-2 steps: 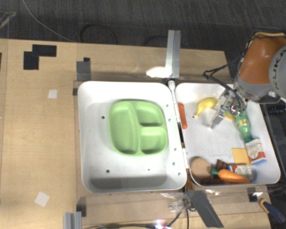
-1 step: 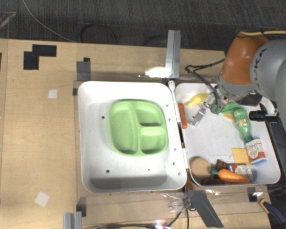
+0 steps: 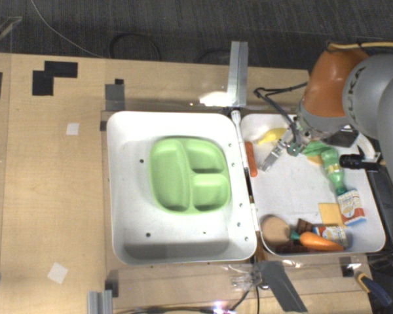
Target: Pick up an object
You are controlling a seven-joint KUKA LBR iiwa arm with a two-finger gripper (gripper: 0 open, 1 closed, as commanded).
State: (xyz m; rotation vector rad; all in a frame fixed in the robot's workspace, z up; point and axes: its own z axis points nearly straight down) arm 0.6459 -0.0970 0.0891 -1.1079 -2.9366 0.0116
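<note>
My gripper hangs low over the upper left part of the right bin, slanting down and left from the grey and orange wrist. It is just below a yellow banana-like piece and right of an orange-red stick lying along the bin's left wall. A green bottle lies just right of the wrist. I see nothing hanging from the gripper.
The left bin holds a green divided plate. Along the right bin's lower edge lie a brown round object, a carrot, a yellow block and a small carton.
</note>
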